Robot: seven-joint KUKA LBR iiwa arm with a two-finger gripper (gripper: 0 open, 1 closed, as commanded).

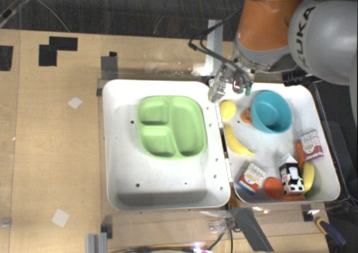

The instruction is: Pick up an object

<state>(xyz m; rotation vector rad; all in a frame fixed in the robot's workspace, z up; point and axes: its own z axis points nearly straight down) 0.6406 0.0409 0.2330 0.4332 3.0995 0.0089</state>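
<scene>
I see the tool (228, 85) poised at the far edge of the right bin (323, 112), just beside the ridge where the two bins meet; whether it is parted or closed I cannot tell, and nothing shows gripped in it. Directly under it lies a yellow lemon (227, 110), with a banana (236, 141) running along the dividing wall just nearer to me — tight quarters there, wall on one side. A teal bowl (271, 112) sits just right of the lemon, a small orange piece (246, 116) touching its left side. The near edge of this bin is crowded: a small carton (253, 177), a red-orange ball (273, 187), a black-and-white cow-print carton (290, 177), a second yellow piece (307, 176), and a red-and-white packet (310, 146) against the right wall. The middle of the bin floor has open room. The left bin (120, 151) holds a green divided tray (170, 126), with free floor all round it. The desk (50, 151) to the left lies open.
</scene>
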